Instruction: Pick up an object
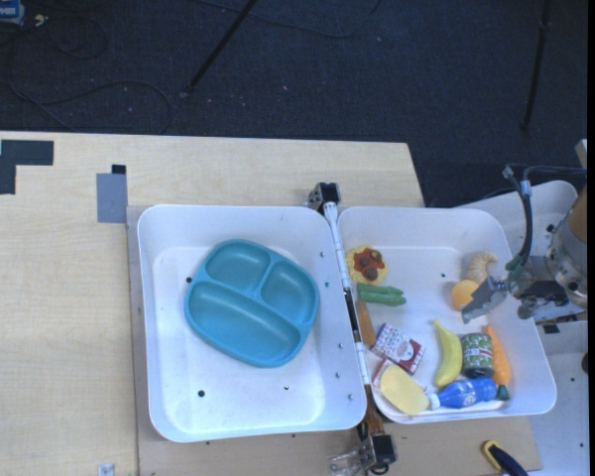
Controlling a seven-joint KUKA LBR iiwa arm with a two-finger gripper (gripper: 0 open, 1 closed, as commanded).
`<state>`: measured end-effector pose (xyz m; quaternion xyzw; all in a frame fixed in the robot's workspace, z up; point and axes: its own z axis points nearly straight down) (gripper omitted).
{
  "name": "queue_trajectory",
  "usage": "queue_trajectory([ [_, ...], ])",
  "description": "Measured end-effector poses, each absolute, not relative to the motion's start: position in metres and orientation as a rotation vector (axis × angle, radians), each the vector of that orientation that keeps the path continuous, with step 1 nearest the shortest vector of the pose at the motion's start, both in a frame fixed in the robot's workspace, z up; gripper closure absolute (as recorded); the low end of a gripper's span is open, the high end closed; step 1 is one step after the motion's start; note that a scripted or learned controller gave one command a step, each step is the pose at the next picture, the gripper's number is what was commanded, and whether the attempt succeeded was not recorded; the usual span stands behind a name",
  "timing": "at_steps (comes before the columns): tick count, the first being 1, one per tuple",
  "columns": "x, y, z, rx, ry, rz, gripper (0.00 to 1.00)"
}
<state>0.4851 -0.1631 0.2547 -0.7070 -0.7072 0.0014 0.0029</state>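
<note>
My gripper (484, 299) hangs low over the right side of the right bin (416, 228), reaching in from the right. It sits right beside a small orange fruit (462, 293) and just below a beige toy (479, 264). Nothing shows clearly held in it. Below it lie a banana (446, 352), a green can (476, 350) and a carrot (499, 357). Further left are a green bean pod (380, 294), a yellow piece with red spots (365, 263) and a red-and-white packet (397, 346). A blue bottle (466, 394) and a pale yellow piece (405, 391) rest at the bin's front edge.
The left bin (169, 365) holds a blue divided plate (250, 301). A clamp strip (343, 286) joins the two bins. The wooden bench (50, 315) stretches to the left. Cables and the arm's body crowd the right edge beside the right bin.
</note>
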Motion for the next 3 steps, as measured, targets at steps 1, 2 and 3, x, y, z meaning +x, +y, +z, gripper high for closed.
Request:
queue_trajectory([
  [1,0.502,-0.144,0.097,-2.217,-2.22,-0.004,0.0],
  [2,0.503,-0.146,0.107,-2.224,-2.218,-0.007,1.0],
  [3,0.5,-0.075,0.199,-2.217,-2.219,0.005,1.0],
])
